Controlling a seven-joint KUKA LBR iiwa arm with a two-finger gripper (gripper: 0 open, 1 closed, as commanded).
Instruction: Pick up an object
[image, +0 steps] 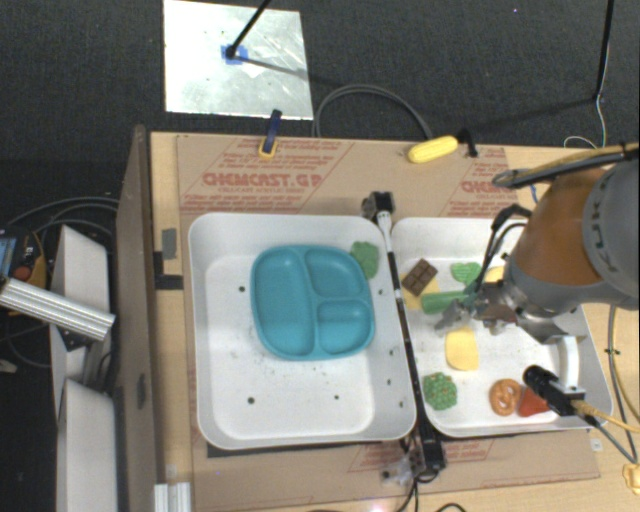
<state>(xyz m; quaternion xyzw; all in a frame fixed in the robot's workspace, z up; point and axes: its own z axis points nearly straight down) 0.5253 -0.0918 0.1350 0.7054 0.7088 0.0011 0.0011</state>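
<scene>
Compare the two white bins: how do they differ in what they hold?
The left bin holds one big blue divided plate and a green piece at its upper right corner; the right bin holds many small items, such as a yellow piece, a brown block and a green floret. The gripper works in the right bin, not the left bin. Both are shallow, white and rectangular.

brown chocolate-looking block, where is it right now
The brown block lies in the right bin, near its upper left corner, close to the divider between the bins. A green stick-shaped piece lies just below it, and the gripper is down to its right.
</scene>
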